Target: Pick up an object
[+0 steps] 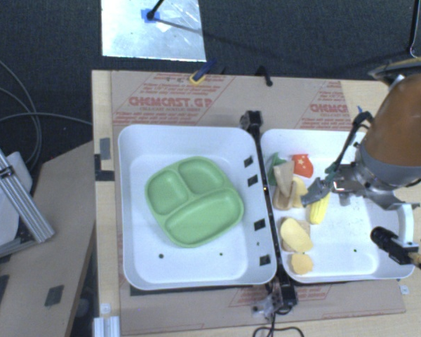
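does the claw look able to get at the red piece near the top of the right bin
Probably yes. The red piece lies uncovered at the top of the food pile in the right bin, and the claw hangs just below it, over the corn.

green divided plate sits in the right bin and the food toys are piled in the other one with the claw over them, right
Not quite. The camera view shows the green divided plate in the left bin; the food toys lie in the right bin, with the claw over them.

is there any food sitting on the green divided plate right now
No, the green plate in the left bin has all three compartments bare, while the food pieces such as the corn cob lie in the right bin.
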Action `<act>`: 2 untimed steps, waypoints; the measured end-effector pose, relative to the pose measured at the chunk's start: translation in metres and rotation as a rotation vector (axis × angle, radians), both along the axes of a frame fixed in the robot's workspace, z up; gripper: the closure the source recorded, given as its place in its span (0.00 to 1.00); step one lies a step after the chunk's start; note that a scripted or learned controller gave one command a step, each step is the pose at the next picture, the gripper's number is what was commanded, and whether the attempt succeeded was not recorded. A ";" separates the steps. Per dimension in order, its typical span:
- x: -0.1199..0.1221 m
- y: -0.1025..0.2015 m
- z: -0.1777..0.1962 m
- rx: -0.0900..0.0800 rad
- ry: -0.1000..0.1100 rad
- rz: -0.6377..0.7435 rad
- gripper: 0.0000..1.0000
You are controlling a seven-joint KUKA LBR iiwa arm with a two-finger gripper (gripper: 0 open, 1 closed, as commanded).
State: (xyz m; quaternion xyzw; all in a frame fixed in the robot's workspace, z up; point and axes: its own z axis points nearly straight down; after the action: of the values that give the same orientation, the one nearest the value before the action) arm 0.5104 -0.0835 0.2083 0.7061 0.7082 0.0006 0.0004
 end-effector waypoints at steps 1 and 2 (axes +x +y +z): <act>-0.019 -0.008 -0.128 0.003 0.002 -0.005 0.00; -0.023 0.072 -0.019 0.001 -0.007 0.006 0.00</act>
State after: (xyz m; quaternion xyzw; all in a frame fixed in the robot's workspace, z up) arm 0.4879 -0.0114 0.1895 0.7038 0.7104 0.0033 0.0027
